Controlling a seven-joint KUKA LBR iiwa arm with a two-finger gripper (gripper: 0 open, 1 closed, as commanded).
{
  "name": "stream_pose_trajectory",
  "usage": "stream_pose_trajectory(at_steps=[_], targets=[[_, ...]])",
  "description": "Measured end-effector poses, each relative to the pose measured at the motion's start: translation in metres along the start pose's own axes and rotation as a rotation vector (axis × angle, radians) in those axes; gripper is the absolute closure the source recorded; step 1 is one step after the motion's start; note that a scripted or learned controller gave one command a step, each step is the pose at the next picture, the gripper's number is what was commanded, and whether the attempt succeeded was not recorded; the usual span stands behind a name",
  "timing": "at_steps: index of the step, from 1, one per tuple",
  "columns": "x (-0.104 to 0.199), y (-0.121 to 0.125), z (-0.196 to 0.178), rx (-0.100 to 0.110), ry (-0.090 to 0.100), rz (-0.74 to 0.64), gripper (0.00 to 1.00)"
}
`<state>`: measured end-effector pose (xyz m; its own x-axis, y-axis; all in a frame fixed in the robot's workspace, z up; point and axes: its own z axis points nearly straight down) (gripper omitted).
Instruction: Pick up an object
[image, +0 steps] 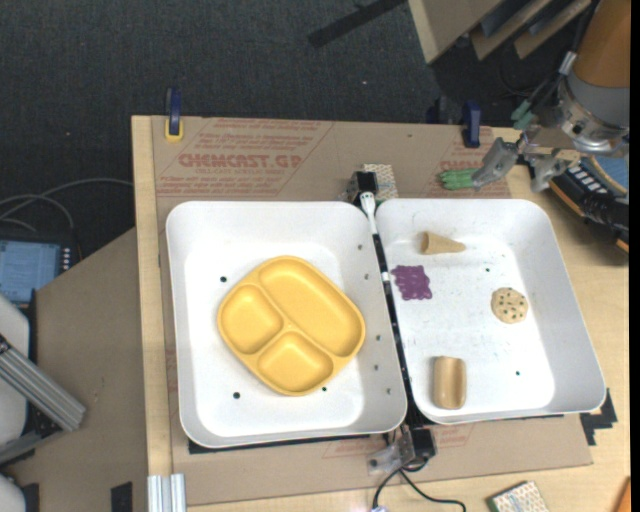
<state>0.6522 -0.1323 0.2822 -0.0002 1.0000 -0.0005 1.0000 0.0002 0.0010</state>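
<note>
In the right bin (560, 300) lie a tan cone (440, 243) at the back, a flat purple piece (411, 282) near the left wall, a round speckled cookie (509, 305) to the right, and a tan cylinder (449, 381) at the front. My gripper (518, 166) hovers above the bin's back right corner, behind all of them. Its two grey fingers (494, 162) are spread apart, open, with nothing between them.
The left bin (190, 260) holds a yellow three-compartment plate (290, 325). A small green object (456, 180) lies on the board just behind the right bin, beside my left finger. Blue clamps (470, 122) stand at the board's back edge.
</note>
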Motion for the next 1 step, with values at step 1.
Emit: stream_pose_trajectory(at_steps=[1], targets=[[-0.092, -0.0757, 0.1891, 0.013, 0.013, 0.007, 0.0]])
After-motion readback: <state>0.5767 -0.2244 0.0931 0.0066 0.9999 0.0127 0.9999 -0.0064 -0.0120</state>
